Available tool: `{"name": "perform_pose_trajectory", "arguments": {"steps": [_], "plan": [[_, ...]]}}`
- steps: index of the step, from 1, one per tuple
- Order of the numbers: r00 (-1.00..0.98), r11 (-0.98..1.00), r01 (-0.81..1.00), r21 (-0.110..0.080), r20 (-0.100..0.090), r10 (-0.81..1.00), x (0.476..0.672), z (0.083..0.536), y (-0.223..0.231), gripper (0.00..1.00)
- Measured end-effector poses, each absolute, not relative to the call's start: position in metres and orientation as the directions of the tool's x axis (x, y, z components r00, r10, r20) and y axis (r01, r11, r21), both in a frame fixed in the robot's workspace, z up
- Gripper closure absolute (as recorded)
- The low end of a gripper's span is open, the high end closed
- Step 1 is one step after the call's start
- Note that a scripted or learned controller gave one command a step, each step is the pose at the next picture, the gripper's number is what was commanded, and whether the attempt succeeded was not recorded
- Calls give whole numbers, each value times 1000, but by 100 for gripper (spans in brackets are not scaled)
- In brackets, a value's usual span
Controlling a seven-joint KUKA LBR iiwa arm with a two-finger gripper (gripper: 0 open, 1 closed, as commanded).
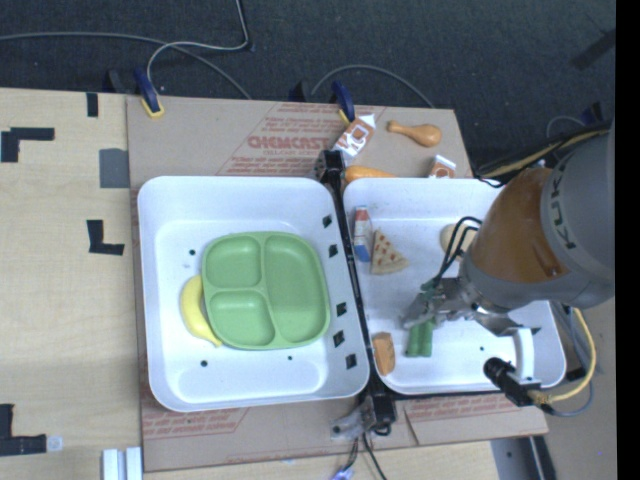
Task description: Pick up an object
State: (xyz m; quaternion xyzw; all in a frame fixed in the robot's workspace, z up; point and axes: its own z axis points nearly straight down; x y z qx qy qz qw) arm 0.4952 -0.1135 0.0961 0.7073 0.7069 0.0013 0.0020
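My gripper [425, 310] hangs low in the right bin [400, 200], its dark fingers reaching toward the bin's middle. A small green block [419, 340] lies on the bin floor right under and just below the fingertips. A pizza-slice toy [387, 253] rests in the upper left part of this bin, beside a small blue and red tube [361, 232]. A brown bread-like piece [383, 352] sits at the bin's lower left corner. A pale round thing [451, 236] peeks out beside the arm.
The left bin [160, 268] holds a green divided plate [266, 290] lying over a yellow banana [193, 311]. Behind the bins, on the cardboard, lie a toy drumstick [414, 132], an orange item [367, 173] and a small packet [353, 136]. The arm covers the right bin's right side.
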Motion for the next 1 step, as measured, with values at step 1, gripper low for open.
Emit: {"name": "perform_pose_trajectory", "arguments": {"steps": [1], "plan": [[-2, 2, 1000, -1, 1, 1000, 507, 184, -48, 100]]}}
